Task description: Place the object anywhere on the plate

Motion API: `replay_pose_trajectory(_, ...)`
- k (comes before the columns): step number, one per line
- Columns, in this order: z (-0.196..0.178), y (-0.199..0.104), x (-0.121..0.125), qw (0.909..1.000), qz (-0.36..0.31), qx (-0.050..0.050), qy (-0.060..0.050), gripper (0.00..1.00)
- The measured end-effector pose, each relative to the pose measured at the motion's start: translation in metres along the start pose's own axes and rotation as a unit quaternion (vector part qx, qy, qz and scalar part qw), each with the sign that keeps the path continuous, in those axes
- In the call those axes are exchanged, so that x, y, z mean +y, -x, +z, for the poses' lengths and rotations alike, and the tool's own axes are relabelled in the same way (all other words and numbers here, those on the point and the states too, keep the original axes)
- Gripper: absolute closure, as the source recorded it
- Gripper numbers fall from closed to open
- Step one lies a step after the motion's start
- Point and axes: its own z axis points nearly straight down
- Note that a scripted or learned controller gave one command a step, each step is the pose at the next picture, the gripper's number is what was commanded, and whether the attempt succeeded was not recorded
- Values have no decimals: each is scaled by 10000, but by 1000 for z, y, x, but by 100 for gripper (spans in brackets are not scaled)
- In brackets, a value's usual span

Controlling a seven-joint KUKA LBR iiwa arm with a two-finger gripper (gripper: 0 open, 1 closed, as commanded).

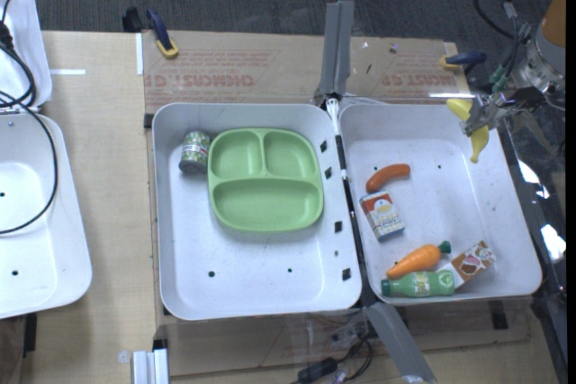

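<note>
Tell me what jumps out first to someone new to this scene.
The green plate with three compartments sits in the left bin, a small can beside it. The right bin holds a sausage, carton, carrot and green bottle; a banana hangs at the gripper.

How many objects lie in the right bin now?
5: a sausage near the middle, a small carton below it, a carrot, a green bottle at the front wall, and a packet beside them.

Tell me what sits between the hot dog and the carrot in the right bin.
In the camera view, a small carton lies between the hot dog and the carrot, apart from both.
</note>
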Motion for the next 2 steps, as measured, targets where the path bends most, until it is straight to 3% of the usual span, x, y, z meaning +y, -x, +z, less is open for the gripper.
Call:
replay_pose_trajectory(1, 78, -42, 62, 9958, -913, 6, -6, 100)
replay_pose_trajectory(2, 119, -18, -10, 9990, -456, 8, -13, 100)
